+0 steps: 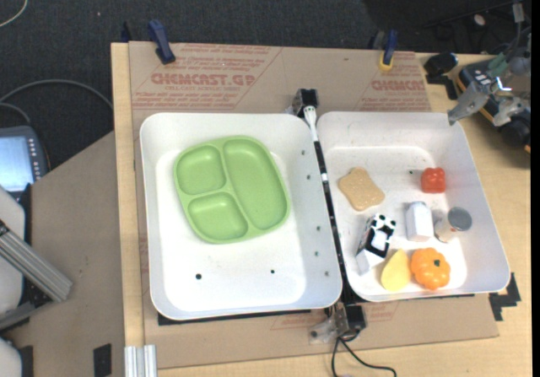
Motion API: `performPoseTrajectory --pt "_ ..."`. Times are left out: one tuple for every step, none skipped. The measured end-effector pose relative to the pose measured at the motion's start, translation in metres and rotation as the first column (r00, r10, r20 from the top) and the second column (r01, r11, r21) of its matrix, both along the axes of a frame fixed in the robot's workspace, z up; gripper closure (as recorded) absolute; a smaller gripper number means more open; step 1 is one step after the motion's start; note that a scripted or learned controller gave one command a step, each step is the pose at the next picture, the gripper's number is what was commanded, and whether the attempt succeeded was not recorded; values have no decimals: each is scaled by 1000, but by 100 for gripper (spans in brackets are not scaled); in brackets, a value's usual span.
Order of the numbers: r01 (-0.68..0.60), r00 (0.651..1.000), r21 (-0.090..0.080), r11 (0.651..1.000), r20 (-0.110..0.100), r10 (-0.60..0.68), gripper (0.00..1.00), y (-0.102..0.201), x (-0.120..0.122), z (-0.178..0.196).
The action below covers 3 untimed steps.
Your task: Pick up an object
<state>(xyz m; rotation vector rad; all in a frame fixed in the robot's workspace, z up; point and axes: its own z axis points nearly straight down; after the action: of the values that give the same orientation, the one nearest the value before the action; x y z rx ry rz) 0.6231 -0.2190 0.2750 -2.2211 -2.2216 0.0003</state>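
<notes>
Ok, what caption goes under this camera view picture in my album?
A green divided plate in the left bin; toy foods in the right bin.

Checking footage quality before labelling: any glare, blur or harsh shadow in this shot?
Camera view: even, soft lighting; the white bins look bright but keep their edges; the green tray and orange pumpkin are sharp; the hand at the right edge is slightly blurred.

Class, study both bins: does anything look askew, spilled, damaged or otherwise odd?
Nothing looks spilled or broken. The green divided plate lies slightly askew in the left bin. In the right bin, the toys crowd the near corner: the yellow piece touches the orange pumpkin.
</notes>
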Motion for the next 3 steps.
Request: performPoseTrajectory --pt "-10 1000 6 1000 -1 10 0 112 -62 21" --pt "-9 1000 2 1000 8 9 0 195 -102 91" --pt "-1 1000 0 1000 5 1 100 190 -100 97"
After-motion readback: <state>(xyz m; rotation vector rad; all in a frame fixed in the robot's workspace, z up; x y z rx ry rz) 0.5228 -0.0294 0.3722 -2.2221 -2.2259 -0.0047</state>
